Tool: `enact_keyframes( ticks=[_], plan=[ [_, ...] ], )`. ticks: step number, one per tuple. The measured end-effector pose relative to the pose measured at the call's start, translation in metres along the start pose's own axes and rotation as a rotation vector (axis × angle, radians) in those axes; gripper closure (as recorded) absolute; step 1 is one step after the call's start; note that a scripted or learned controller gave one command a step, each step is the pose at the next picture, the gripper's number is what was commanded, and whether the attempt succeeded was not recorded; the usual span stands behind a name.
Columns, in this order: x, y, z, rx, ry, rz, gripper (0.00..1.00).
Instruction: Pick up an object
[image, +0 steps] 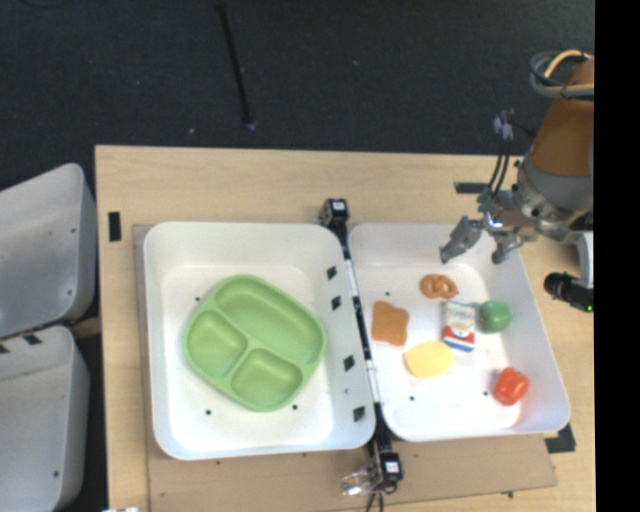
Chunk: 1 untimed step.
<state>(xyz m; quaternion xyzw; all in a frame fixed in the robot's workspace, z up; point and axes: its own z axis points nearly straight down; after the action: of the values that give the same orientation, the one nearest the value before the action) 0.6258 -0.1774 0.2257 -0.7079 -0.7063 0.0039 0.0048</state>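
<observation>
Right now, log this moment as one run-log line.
gripper: open, above right bin far edge, holding nothing | toys in right bin untouched | green tray in left bin

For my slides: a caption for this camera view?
Open gripper above right bin of toy food; green tray in left bin.

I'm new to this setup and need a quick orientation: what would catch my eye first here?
The big lime-green divided plastic plate lying in the left white bin. Next, the bright toys clustered in the right white bin, such as the red pepper-shaped toy, with the two-finger gripper open above that bin's far corner.
</observation>
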Motion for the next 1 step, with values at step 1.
enact_keyframes(
  ticks=[1],
  plan=[
    [0.0005,0.0024,-0.0089,-0.014,-0.002,-0.003,0.00]
  ],
)
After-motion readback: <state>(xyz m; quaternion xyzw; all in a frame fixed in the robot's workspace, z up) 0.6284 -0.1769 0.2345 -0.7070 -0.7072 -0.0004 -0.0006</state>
